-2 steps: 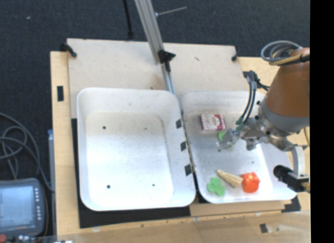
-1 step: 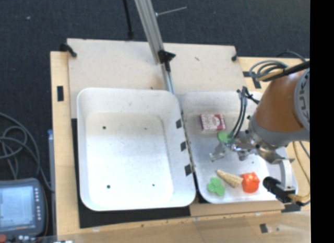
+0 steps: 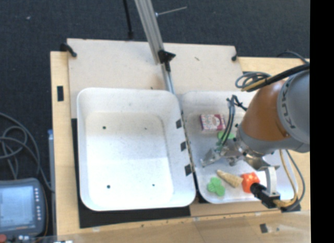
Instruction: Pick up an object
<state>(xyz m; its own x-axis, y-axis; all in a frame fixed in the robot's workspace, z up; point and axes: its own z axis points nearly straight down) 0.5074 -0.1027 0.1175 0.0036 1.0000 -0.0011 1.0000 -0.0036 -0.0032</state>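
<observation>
My gripper (image 3: 215, 156) hangs low over the middle of the right bin (image 3: 194, 106), under the orange-banded wrist. A pink and white box (image 3: 211, 122) lies just beyond it, toward the bin's far side. A beige cone (image 3: 229, 178) lies just in front of the gripper, with a green lumpy piece (image 3: 215, 186) to its left and a small orange piece (image 3: 249, 178) to its right. A thin green thing (image 3: 227, 134) shows at the arm's edge, partly hidden. I see nothing held in the gripper.
The left bin (image 3: 130, 148) stands beside the right one, their walls meeting near the gripper. A slanted metal pole (image 3: 151, 25) rises from the bench behind the bins. Cables loop at the back right.
</observation>
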